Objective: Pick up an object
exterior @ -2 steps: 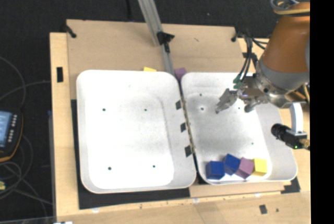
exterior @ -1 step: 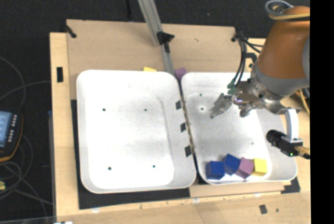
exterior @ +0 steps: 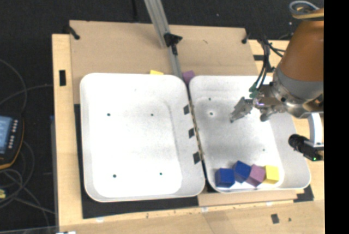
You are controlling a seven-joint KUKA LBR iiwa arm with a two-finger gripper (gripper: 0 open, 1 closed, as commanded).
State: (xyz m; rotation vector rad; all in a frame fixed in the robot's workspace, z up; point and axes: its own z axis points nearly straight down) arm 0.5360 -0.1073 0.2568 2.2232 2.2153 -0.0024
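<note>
Along the front wall of the right bin [exterior: 223, 140] lie several small blocks in a row: two blue blocks [exterior: 224, 177] [exterior: 242, 171], a purple block [exterior: 255, 174] and a yellow block [exterior: 271, 174]. My gripper [exterior: 251, 113] hangs over the middle of the right bin, well behind the blocks. It is open, its grey fingers [exterior: 238, 111] spread apart with nothing between them. The orange-banded arm [exterior: 305, 58] comes in from the right.
The left bin [exterior: 136, 135] sits beside the right one. A yellow block [exterior: 156, 72] and a purple block [exterior: 188, 76] rest on the bench behind the bins. A metal rail [exterior: 155, 4] slants down to the gap between the bins.
</note>
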